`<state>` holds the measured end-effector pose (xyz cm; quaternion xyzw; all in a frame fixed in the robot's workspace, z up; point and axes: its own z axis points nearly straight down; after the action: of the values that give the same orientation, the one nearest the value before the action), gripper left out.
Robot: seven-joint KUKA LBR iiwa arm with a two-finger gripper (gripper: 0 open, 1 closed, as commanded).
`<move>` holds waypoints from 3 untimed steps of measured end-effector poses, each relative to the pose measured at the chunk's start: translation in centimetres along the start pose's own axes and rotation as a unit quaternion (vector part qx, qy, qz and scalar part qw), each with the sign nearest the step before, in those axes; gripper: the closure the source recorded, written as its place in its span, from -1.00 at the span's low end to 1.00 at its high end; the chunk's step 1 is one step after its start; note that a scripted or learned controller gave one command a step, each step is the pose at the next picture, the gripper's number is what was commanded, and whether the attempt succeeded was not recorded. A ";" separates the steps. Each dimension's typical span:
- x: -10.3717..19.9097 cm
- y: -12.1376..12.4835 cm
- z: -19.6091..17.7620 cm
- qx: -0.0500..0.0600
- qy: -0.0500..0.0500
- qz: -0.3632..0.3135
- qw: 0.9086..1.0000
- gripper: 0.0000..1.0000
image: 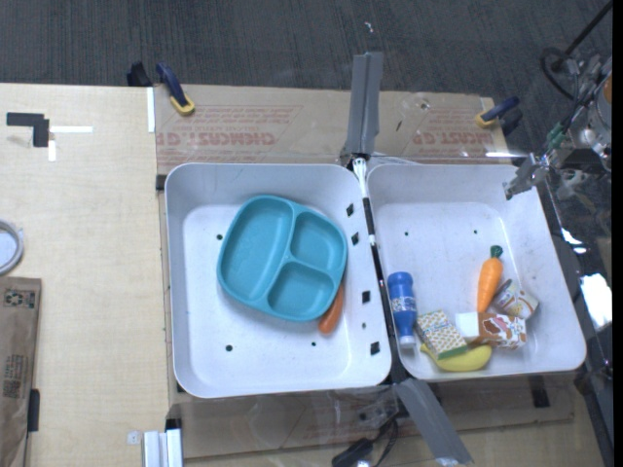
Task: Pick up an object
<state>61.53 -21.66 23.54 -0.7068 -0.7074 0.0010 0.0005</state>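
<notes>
From my seat I read the right bin (545,353) as the one with the pickable clutter, all of it crowded into its near corner. The toy carrot (489,278) there lies with its long axis nearly straight up the view, green top pointing away from me and slightly right, orange tip toward the near rim. The blue bottle (401,305) lies with its long axis running away from me too, white cap toward the near edge, just beside the bin's left wall. Between them sit a small patterned box (440,332), a white cube (468,324) and a crumpled snack packet (505,325), with the banana (464,358) lying crosswise along the near rim, touching or nearly touching the box. The far half of this bin's floor is open, so there is room to come in from above and behind the carrot; the near and left sides are tight. In the left bin (185,261) a teal divided plate (282,257) sits tilted across the middle, and a second carrot (332,312) pokes out from under its near right edge, pointing diagonally toward the near right corner. The gripper (531,175) I see at the far right corner of the right bin, over its rim, well apart from the carrot; I cannot tell how it is set.
</notes>
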 end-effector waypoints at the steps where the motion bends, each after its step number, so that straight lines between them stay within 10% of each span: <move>1: -0.5 -1.2 9.2 -0.004 -0.001 0.018 1.000 -1.00; 2: 1.6 1.5 1.5 -0.001 -0.001 0.048 0.999 -1.00; 3: 3.0 1.0 6.9 0.001 0.000 0.148 0.989 -1.00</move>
<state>62.51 -18.70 16.66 -0.8038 -0.5949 0.0014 0.0008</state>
